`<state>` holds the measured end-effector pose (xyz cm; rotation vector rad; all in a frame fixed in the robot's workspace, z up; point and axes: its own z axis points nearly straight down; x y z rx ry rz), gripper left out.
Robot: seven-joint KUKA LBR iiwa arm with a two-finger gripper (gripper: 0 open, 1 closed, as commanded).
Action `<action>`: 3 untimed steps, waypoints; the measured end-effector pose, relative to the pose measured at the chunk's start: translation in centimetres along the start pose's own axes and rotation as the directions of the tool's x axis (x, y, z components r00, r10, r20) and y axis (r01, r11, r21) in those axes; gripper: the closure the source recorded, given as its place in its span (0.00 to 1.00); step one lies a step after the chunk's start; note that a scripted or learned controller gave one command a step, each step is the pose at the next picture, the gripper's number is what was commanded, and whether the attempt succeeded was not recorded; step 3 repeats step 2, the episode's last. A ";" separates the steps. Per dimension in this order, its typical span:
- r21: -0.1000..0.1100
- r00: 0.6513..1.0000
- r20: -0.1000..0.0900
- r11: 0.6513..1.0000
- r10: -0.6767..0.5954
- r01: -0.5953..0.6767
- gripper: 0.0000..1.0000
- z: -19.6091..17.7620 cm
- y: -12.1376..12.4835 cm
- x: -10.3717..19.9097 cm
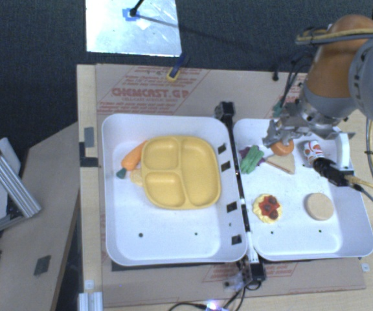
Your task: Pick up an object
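Note:
My gripper hangs low over the back of the right bin, directly above a small orange round piece. A tan bread wedge lies just in front of that piece. To the left lies a green and purple vegetable toy. A red and white can lies to the right, partly under the arm. Nearer the front sit a small pizza toy and a round tan cookie.
The left bin holds a yellow divided plate with a carrot against its left side. A black hinge strip separates the bins. A black cable end trails across the right bin from the arm.

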<state>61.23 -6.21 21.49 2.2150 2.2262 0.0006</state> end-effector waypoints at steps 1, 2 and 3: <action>-0.002 1.000 0.000 1.000 -0.001 0.001 1.00 -0.2 0.7 0.0; 0.000 1.000 -0.001 1.000 -0.001 0.001 1.00 -0.8 -0.3 1.2; 0.000 1.000 -0.001 1.000 -0.001 0.001 1.00 -0.8 -0.3 1.2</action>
